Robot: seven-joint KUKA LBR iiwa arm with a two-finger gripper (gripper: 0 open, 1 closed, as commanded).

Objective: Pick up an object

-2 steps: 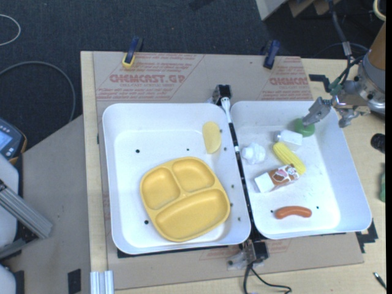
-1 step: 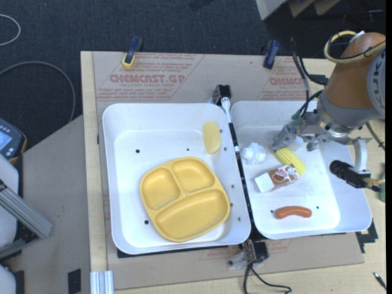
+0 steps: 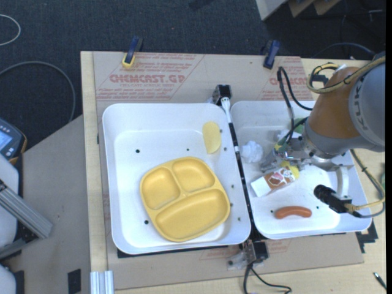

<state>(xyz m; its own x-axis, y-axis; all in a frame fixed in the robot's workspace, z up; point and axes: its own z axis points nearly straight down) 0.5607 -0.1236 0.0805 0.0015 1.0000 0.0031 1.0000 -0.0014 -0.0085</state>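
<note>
My gripper is down in the right bin, near its middle, under the orange-banded wrist. Just below it, and seemingly touching it, lies a small white packet with a red label and a yellow end. Left of the gripper sits a crumpled white object. An orange-brown sausage lies near the bin's front wall. The arm hides whatever is behind the gripper.
The left bin holds a yellow divided plate and a pale yellow banana-shaped piece by its right wall. A thin ridge separates the two bins. Clamps hold the cardboard base at the back.
</note>
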